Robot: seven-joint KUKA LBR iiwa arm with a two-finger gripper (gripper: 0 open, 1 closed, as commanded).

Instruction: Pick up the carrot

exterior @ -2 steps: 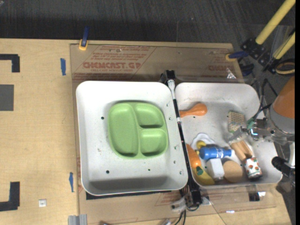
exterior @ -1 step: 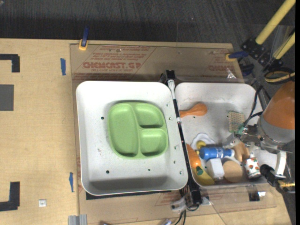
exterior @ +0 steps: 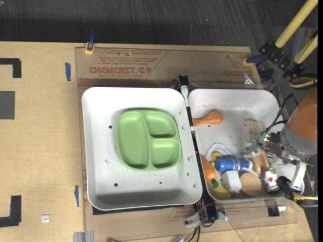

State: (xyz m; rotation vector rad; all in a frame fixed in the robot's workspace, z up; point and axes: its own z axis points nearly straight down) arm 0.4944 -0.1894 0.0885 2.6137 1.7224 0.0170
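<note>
The grey arm enters from three o'clock with its orange band uppermost, bending down toward the four o'clock region, where its gripper hangs low, pointing toward seven o'clock.

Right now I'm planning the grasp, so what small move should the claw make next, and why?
Probably shift the claw toward the right bin's upper left. The carrot lies there alone by the divider, while the claw sits low over the clutter around the blue bottle.
</note>
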